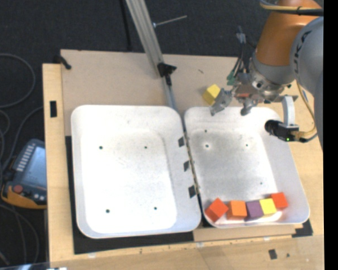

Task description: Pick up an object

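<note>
Pincer [233,104] of mine spread apart over far rim of right bin [287,167], yellow block [212,93] just beside my left finger, nothing clamped.

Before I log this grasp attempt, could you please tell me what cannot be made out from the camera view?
- The two-finger gripper: whether it touches the small yellow block on the bench beside it is too small to tell.
- The grey arm with the orange band: cut off by the top and right edges.
- The row of coloured blocks in the right white bin: contact between neighbours is unclear.
</note>
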